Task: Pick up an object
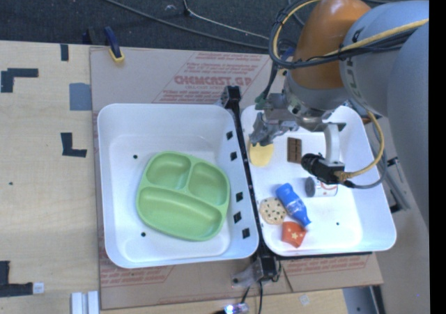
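Observation:
The right bin (362,225) holds several small items. A pale yellow piece (262,156) lies near its left wall, and a brown block (294,149) sits just right of it. Further forward are a blue bottle (291,203), a round cookie (272,211) and a red piece (293,234). My gripper (263,133) hangs at the bin's back left, directly above the yellow piece and close to touching its top edge. The wrist hides the back of the bin.
A green divided plate (184,194) lies in the left bin (111,121). A black divider (240,166) runs between the two bins. A small grey item (310,185) and the arm's cable (348,175) lie to the right of the brown block.

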